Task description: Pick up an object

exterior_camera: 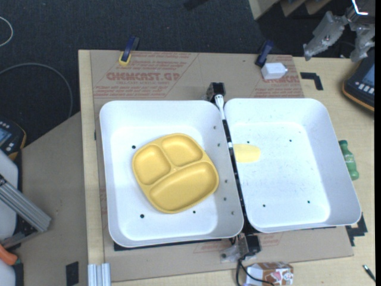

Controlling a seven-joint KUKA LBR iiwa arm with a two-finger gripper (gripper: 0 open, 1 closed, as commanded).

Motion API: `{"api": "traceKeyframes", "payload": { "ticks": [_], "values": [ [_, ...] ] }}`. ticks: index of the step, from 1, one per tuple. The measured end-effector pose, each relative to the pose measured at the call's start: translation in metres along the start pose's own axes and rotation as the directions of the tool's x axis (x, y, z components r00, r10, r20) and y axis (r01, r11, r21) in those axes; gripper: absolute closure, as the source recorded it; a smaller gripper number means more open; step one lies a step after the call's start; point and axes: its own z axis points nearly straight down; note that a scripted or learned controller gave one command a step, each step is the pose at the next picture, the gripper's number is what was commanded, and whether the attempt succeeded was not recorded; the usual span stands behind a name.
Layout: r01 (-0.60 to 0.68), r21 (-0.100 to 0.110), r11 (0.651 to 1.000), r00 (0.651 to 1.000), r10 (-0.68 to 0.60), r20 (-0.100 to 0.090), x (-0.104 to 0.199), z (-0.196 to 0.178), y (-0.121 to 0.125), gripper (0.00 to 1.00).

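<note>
Yellow three-compartment plastic plate (174,172) sits centre of left white bin (113,130).
I see the gripper (339,31) at 1 o'clock, off-bin; grip state: cannot tell.

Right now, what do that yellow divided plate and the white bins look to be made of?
The yellow plate looks like molded plastic: one even color, rounded compartments, soft sheen. The white bins seem thin formed plastic too, smooth with curved rims, though that's a guess.

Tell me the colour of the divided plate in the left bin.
Yellow; the divided plate shows in the camera view.
</note>
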Motion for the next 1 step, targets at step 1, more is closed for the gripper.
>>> {"api": "traceKeyframes", "payload": {
  "ticks": [1],
  "values": [
    [-0.002, 0.015, 1.000, 1.000, 0.002, 0.002, -0.0004, -0.0004, 0.0025, 1.00]
  ]
}}
